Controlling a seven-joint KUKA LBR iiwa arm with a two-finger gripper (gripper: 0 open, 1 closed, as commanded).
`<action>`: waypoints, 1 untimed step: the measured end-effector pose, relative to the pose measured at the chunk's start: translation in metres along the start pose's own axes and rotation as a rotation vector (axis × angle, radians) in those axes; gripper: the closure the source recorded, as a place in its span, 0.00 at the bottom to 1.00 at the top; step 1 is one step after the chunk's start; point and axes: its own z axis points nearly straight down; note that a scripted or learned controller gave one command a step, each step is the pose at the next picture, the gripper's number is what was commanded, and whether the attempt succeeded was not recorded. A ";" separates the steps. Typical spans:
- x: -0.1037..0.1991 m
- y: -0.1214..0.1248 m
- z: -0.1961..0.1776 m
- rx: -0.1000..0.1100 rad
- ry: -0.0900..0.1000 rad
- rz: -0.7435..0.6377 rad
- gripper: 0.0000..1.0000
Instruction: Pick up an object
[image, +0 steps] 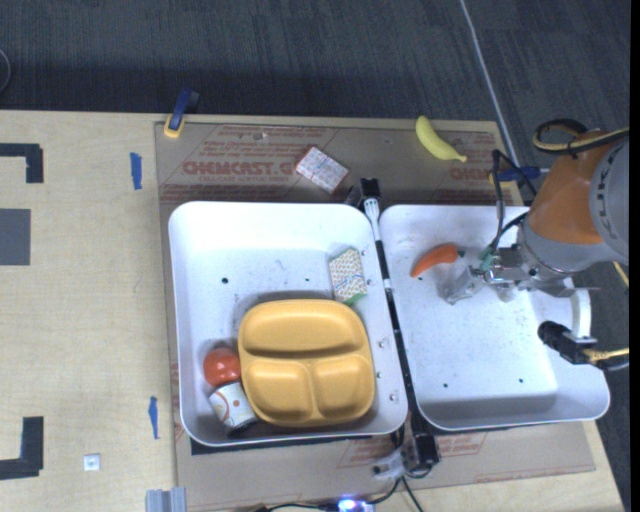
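**Claw low in the right bin beside an orange piece**

The claw reaches in from the right and hangs low over the floor of the right bin, in its upper left part. Whether it is released or clenched cannot be told from this slanted view. A small orange object lies on the bin floor just beside the claw's tip, up and to the left, seemingly apart from it.

In the left bin, a yellow compartment tray fills the lower middle. A red and white toy sits against its left edge, and a small patterned packet lies near its upper right corner.

Outside the bins, on the counter, a yellow banana rests above the right bin, and a checked packet lies above the left bin.
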 end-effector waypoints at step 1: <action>0.057 -0.012 0.000 0.001 0.000 0.000 0.00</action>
